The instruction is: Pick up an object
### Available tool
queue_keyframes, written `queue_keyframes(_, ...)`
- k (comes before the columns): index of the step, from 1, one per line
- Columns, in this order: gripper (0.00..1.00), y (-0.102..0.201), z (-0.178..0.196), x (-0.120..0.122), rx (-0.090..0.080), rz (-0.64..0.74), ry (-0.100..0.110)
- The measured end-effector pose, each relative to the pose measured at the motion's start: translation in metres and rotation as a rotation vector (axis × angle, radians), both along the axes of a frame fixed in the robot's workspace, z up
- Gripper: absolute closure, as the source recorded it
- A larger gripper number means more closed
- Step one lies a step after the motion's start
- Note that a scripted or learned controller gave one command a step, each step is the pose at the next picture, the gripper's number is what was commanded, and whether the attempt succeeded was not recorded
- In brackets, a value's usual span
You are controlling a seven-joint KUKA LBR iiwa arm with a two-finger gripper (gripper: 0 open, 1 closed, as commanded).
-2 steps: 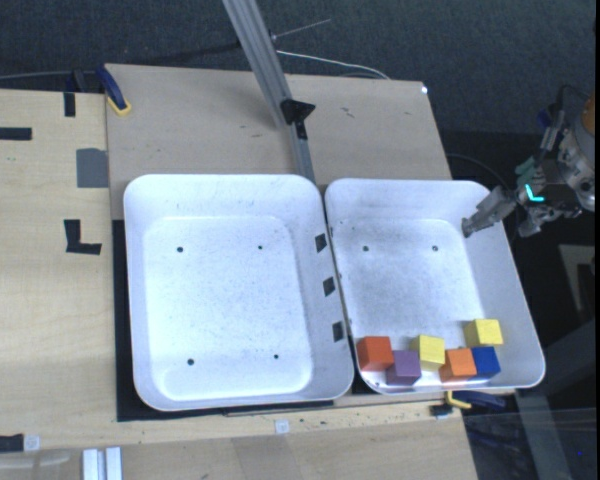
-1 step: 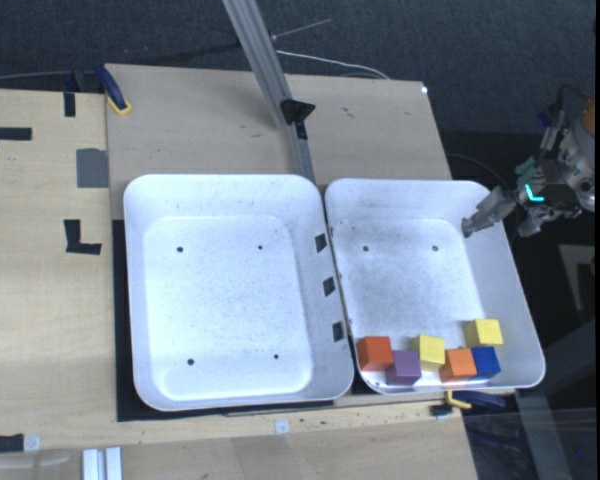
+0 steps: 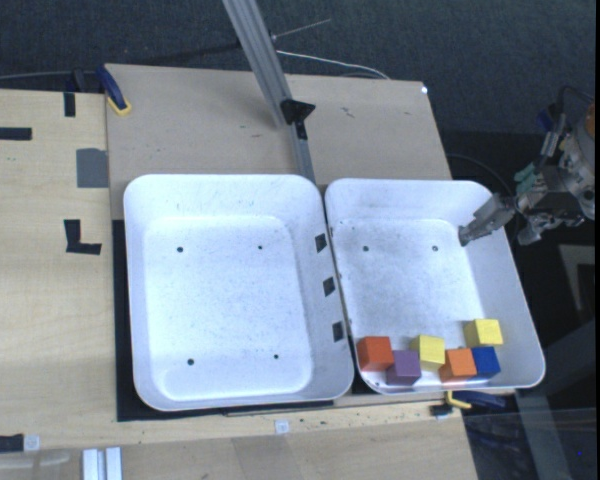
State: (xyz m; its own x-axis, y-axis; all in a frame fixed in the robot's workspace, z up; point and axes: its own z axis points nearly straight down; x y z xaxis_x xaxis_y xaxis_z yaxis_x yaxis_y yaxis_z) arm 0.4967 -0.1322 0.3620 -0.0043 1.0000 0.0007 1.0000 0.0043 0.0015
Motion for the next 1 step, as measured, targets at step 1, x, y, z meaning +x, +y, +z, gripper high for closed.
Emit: queue_keyframes(1, 0.0, -0.0014, -0.0021, 0.0008, 0.0, -0.003, 0.002)
